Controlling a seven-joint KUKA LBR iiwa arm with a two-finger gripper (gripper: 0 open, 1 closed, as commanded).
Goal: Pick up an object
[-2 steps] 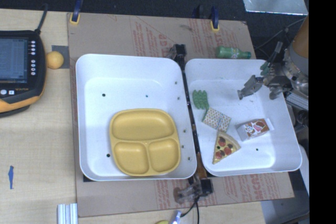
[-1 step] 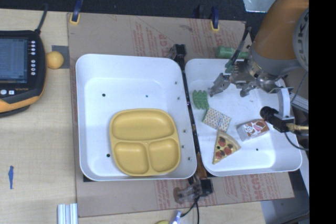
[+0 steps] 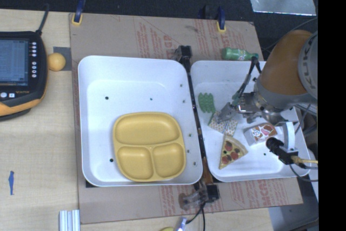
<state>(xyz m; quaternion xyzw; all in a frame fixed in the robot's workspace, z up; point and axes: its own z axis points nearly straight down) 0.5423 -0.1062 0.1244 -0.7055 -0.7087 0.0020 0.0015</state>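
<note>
Yellow divided plate (image 3: 149, 145) lies in the near half of the left bin (image 3: 92, 116); arm reaches into the right bin (image 3: 216, 70).

Reaching in from the right, the arm hangs low, its gripper (image 3: 231, 112) over a patterned packet (image 3: 223, 124); whether the claw is open I cannot tell. Around it: one pizza slice (image 3: 231, 151) nearer, one green toy (image 3: 206, 101) left, one small card (image 3: 260, 132) right. One green bottle (image 3: 237, 54) lies beyond the bin.

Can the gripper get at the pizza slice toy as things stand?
Probably yes. The pizza slice toy lies flat in the right bin, uncovered, just below the gripper. A patterned piece sits close above its tip and could crowd the approach.
</note>
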